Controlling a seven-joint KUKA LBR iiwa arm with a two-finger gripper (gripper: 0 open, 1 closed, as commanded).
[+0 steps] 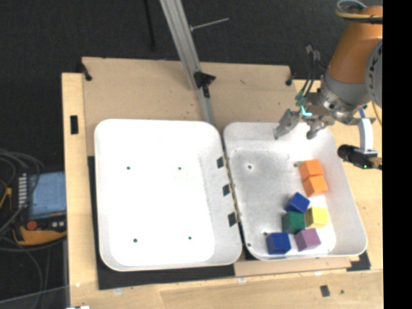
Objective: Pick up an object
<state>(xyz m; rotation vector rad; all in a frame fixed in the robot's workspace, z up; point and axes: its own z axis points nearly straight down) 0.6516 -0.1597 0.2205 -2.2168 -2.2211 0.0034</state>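
Several small blocks lie in the right bin (257, 143): an orange block (313, 176), a blue block (298, 203), a green block (293, 221), a yellow block (318, 217), a purple block (308, 238) and another blue block (278, 243). My gripper (299, 126) hangs over the bin's far edge, above and behind the orange block. Its two fingers are spread apart with nothing between them.
The left bin (158, 192) sits beside the right one. A slanted metal pole (187, 50) rises behind the bins. A cable and a small dark connector (357, 153) hang at the right of the arm.
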